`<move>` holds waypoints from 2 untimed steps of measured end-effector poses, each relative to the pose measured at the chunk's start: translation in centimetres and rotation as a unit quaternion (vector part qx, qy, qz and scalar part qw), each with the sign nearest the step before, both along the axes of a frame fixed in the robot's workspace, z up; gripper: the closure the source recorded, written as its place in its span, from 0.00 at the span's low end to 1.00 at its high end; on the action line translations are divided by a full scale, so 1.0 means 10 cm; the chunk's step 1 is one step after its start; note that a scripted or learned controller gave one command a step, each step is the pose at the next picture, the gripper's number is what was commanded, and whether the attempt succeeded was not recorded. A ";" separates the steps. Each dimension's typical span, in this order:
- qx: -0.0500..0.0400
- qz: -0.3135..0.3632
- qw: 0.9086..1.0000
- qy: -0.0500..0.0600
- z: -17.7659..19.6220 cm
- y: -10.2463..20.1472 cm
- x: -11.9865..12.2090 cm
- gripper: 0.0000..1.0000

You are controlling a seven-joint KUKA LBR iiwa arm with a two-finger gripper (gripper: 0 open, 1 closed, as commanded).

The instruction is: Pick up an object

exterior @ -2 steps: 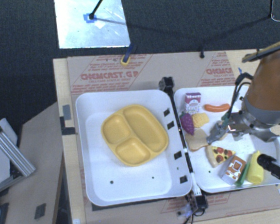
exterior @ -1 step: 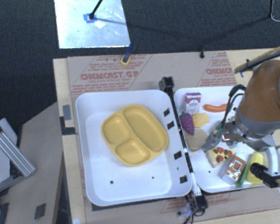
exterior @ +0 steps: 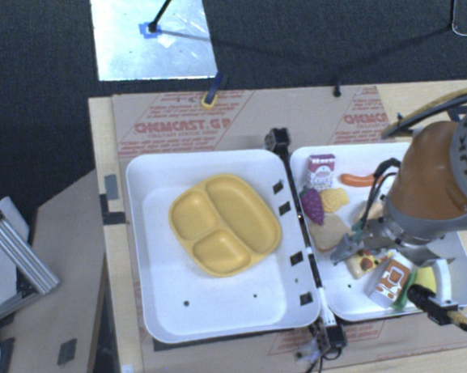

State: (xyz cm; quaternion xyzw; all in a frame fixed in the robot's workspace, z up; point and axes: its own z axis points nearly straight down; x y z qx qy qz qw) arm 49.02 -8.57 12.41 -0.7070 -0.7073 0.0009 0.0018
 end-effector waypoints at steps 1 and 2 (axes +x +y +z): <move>-0.004 -0.001 1.000 -0.009 -0.36 -0.02 0.04 0.00; -0.006 -0.002 1.000 -0.015 -0.22 -0.05 0.07 1.00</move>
